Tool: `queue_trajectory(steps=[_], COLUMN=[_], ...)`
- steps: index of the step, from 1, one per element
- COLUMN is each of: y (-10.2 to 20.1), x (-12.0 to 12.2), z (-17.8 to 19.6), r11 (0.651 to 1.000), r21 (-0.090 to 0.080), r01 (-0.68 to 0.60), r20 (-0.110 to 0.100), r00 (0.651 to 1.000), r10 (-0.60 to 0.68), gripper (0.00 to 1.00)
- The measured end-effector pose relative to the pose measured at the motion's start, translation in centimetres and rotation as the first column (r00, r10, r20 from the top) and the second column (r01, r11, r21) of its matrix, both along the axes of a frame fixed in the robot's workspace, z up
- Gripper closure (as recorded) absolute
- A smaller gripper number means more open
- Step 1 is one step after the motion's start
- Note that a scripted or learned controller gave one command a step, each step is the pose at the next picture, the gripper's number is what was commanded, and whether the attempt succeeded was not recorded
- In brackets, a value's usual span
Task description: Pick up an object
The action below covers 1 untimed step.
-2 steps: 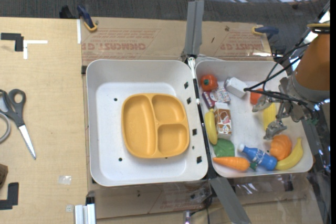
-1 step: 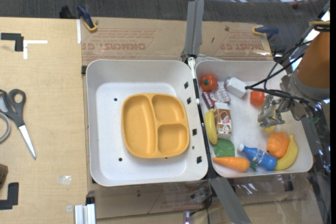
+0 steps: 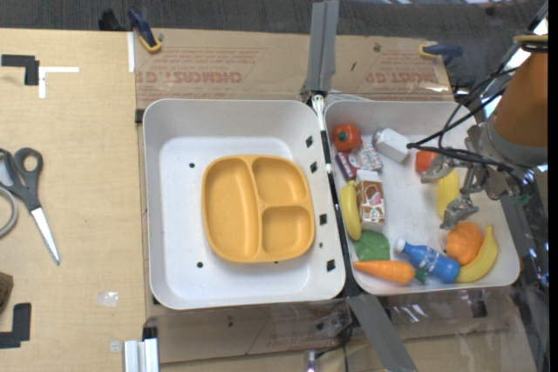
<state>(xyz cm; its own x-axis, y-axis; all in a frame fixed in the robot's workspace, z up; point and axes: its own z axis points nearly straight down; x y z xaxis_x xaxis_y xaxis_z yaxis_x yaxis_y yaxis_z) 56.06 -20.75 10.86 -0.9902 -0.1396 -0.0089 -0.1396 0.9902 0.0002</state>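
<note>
Roughly overhead, slanted onto a table with two white bins. Shows the right bin (image 3: pixel 510 274) crowded with toy food and the left bin (image 3: pixel 166 213) holding a yellow divided plate (image 3: pixel 258 208). Places the jaws low over the far right side of the right bin, parted, one tip at the upper left and one at the lower right of a yellow toy piece (image 3: pixel 447 190). Shows that piece between the tips but not visibly clamped. Sets its long axis roughly top to bottom in the view, so apparently oblique to the line joining the tips. Locates an orange toy fruit (image 3: pixel 465 241) and a toy banana (image 3: pixel 486 254) just below. Suggests closing on the yellow piece as the nearest grasp.
</note>
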Motion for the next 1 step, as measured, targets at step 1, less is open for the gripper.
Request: queue_trajectory(steps=[1], y=[-1.19], x=[-5.23], z=[-1.84], r11=[0.991], r21=[0.001], r01=[0.134], r20=[-0.009], r00=[0.991], r10=[-0.134], gripper=[0.00])
